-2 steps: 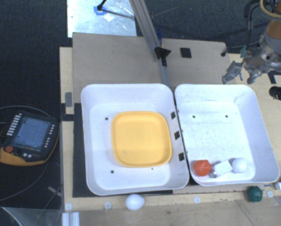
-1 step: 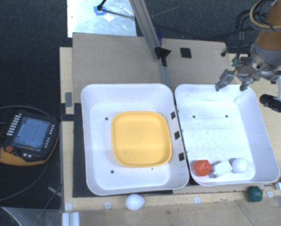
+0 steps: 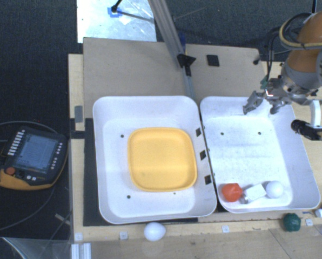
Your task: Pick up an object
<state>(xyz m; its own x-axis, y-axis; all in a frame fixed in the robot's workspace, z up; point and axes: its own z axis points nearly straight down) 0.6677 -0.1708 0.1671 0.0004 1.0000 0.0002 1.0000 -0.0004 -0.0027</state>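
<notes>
No writing can be read on anything in view. The arm [image 3: 311, 47] reaches in from the right, its gripper [image 3: 265, 106] hanging over the far edge of the right bin [image 3: 247, 144], fingers spread apart with nothing between them. Along that bin's near edge lie an orange ball [image 3: 231, 192], a small white piece [image 3: 254, 193] and a white ball [image 3: 274, 189], close together; the rest of its floor is bare. A yellow plate [image 3: 162, 158] sits mid-floor in the left bin [image 3: 109, 144]. On the bench's near edge rest a white egg [image 3: 154, 231] and a green ball [image 3: 291, 222].
</notes>
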